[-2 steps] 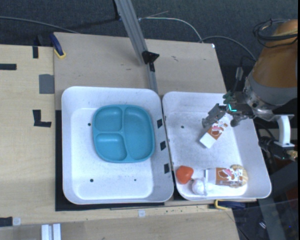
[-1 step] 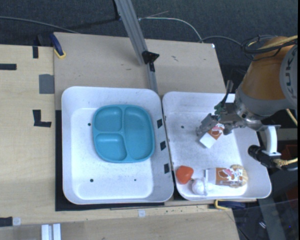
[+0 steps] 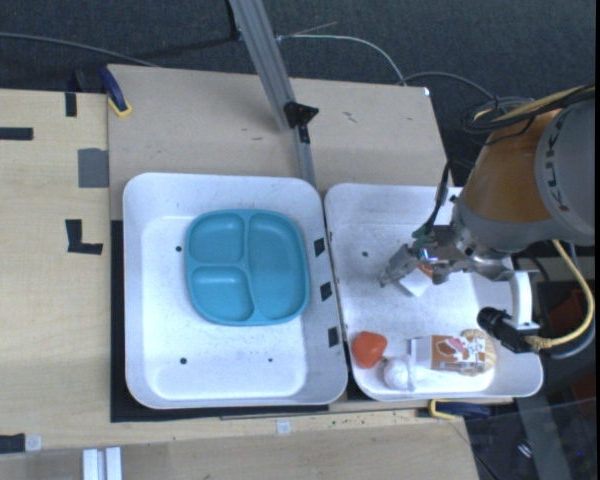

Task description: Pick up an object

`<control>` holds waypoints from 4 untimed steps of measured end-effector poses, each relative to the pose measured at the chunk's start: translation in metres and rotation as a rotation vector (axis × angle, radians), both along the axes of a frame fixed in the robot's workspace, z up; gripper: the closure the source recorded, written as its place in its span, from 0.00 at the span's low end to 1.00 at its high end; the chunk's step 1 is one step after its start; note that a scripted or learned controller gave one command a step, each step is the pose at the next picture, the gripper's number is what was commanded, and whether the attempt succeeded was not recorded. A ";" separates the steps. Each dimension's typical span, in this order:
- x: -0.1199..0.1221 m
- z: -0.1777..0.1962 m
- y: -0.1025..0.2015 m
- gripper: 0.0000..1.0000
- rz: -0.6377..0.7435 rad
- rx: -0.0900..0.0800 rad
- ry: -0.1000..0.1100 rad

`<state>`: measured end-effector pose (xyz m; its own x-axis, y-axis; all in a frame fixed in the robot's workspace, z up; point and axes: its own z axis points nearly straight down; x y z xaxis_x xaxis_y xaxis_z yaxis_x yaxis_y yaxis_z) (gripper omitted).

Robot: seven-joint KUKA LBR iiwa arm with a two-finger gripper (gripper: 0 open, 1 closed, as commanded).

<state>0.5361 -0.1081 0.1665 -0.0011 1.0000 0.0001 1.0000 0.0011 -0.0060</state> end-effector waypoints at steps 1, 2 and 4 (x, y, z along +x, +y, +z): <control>-0.001 -0.064 -0.001 0.00 0.000 0.001 0.003; 0.001 -0.051 0.000 1.00 0.002 0.002 -0.002; -0.008 0.044 0.001 1.00 0.000 -0.001 -0.009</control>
<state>0.5282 -0.1070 0.2108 -0.0015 1.0000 -0.0005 1.0000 0.0015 0.0033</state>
